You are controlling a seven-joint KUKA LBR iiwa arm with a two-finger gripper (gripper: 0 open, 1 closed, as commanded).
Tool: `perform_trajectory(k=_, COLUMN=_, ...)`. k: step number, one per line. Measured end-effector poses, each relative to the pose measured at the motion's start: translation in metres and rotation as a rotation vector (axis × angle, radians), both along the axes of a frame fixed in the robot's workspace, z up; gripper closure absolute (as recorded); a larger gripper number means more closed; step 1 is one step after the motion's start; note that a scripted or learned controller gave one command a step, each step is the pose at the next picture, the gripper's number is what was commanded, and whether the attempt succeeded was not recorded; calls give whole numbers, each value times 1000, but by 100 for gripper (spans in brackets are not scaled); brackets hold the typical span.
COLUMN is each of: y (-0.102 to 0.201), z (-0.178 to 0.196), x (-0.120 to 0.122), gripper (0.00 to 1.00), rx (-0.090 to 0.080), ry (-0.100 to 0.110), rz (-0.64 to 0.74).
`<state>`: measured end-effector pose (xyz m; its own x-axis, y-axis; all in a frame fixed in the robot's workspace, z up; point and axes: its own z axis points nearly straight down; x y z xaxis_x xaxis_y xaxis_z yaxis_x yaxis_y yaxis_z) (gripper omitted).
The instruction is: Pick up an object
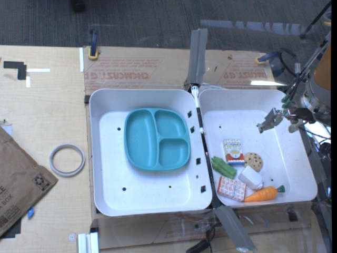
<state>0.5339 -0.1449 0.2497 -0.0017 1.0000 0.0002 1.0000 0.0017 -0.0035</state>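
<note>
Hovering above the right bin's (pixel 295 141) upper right part, the gripper (pixel 269 121) is seen with its fingers spread and nothing between them.

A cluster of small objects is gathered well apart from it, in the lower part of that bin: a small carton (pixel 232 151), a cookie (pixel 253 161), a green piece (pixel 224 167), a white block (pixel 250 178), a red-checked packet (pixel 231 188) and a carrot (pixel 261 194). A teal divided plate (pixel 157 139) is set in the left bin (pixel 105 157). A tape ring (pixel 67 159) is left on the bench.
</note>
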Motion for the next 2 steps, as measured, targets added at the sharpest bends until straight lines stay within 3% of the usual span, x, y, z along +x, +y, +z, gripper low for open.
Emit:
perform_trajectory(k=1, y=95, z=-59, x=23, gripper=0, rx=0, ry=0, rz=158)
perform_trajectory(k=2, y=45, z=-106, x=15, gripper=0, rx=0, ry=0, rz=52)
